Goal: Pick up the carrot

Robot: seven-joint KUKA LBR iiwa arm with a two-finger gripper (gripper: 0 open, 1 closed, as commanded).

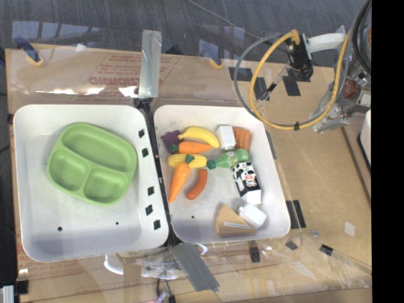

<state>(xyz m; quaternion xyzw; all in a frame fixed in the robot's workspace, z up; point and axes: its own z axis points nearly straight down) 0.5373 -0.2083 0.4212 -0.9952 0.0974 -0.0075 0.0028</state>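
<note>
One carrot (178,180) lies in rt bin (278,194), nr its left wall.

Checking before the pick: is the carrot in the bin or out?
In: the carrot lies flat in the right bin, beside a sausage.

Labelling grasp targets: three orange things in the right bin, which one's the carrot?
The carrot is the long tapered one nearest the bin divider, green stub at its upper end. The other two orange pieces are rounded, without a tip.

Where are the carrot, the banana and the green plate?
carrot (178,179): camera view, middle of its orange body.
banana (199,134): camera view, middle of its yellow curve.
green plate (93,163): camera view, ridge between its compartments.
</note>
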